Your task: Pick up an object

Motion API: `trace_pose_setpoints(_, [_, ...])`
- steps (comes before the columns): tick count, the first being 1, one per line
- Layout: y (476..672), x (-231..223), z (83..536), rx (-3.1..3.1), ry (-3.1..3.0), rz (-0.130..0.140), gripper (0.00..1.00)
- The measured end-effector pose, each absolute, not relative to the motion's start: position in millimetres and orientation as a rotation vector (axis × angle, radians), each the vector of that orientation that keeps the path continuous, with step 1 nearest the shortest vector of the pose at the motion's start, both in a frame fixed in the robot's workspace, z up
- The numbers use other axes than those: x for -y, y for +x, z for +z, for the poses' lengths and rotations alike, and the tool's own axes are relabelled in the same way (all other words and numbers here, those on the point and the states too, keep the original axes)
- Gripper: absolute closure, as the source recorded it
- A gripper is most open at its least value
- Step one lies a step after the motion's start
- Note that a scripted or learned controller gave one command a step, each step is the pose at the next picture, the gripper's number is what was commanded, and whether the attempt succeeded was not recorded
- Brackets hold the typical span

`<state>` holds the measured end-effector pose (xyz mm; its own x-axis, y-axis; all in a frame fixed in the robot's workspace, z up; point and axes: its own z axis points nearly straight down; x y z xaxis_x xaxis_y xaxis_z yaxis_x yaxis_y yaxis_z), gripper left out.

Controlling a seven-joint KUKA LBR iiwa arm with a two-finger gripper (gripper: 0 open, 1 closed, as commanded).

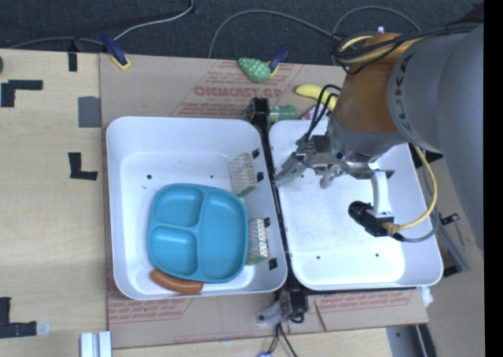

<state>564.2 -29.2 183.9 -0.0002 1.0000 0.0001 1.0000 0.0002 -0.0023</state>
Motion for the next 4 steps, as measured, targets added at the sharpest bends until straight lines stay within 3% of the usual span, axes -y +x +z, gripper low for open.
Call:
trace_pose_setpoints(1, [626.3,133.9,196.0,2.221,-2.223,0.003,0.0])
trace_pose_setpoints(2, [547.0,82.5,183.6,2.221,-2.218,0.002,0.0])
trace_pose_setpoints(3, [540.1,167.8,140.6,2.219,-2.222,0.005,0.0])
trace_pose_setpoints(4, [648.2,126.2,148.5,2.224,-2.219,0.0,0.0])
